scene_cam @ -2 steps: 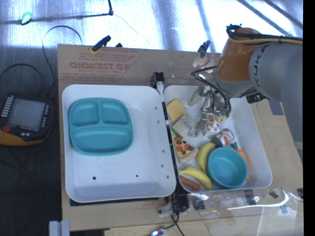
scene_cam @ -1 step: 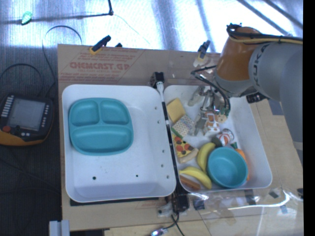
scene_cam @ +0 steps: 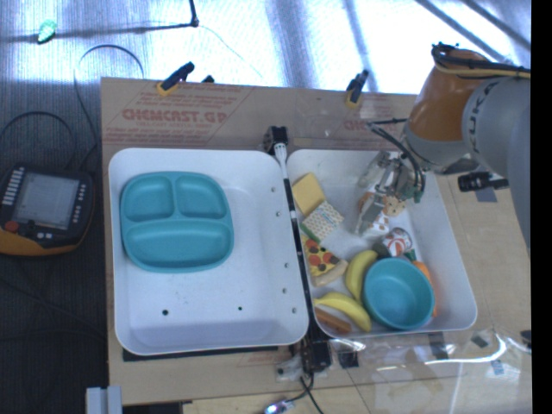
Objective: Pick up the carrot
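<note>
Camera view puts the two-finger metal gripper (scene_cam: 379, 198) low in the right white bin (scene_cam: 455, 257), up and left of the round blue bowl (scene_cam: 398, 293); its spread I cannot tell. An orange carrot (scene_cam: 424, 276) peeks from behind the bowl's right rim. Yellow bananas (scene_cam: 349, 291) lie left of the bowl.

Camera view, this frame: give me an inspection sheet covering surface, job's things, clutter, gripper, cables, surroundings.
Surface: bench bearing left bin and right bin.
Job's things: carrot, orange, mostly hidden behind the blue bowl in the right bin.
Clutter: teal divided tray in the left bin; bananas, pizza slice, other toy foods in the right.
Gripper: gripper low over the right bin's upper part, apart from the carrot.
Cables: black cable left of the bench.
Surroundings: teach pendant on the floor.
</note>
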### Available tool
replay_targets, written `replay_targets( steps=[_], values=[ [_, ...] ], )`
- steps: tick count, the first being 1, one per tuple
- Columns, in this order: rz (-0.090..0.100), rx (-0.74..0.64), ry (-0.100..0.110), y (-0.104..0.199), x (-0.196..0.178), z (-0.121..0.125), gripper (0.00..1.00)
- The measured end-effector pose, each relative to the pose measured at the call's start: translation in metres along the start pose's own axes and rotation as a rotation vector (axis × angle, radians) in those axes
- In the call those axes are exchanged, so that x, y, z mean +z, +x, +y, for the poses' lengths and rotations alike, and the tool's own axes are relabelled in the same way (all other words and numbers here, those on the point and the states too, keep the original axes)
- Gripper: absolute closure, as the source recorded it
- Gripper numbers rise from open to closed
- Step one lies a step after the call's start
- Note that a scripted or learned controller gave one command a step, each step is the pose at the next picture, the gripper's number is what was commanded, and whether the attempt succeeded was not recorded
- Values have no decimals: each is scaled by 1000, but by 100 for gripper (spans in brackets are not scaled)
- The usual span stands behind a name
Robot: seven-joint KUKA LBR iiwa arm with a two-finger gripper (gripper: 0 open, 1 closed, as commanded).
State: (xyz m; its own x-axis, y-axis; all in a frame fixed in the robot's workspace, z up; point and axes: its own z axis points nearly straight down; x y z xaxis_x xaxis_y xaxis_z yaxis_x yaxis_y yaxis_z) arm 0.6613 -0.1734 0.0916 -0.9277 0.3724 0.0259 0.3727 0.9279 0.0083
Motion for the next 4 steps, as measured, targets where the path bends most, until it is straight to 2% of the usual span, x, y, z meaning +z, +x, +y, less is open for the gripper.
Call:
replay_targets(
  steps=[1, 2, 3, 4],
  values=[
    [-36, 29, 5, 68, 4, 29, 0],
    [-39, 79, 4, 114, 5, 24, 0],
    [-37, -103, 10, 47, 4, 32, 0],
    [-36, -333, 14, 25, 4, -14, 0]
  ],
)
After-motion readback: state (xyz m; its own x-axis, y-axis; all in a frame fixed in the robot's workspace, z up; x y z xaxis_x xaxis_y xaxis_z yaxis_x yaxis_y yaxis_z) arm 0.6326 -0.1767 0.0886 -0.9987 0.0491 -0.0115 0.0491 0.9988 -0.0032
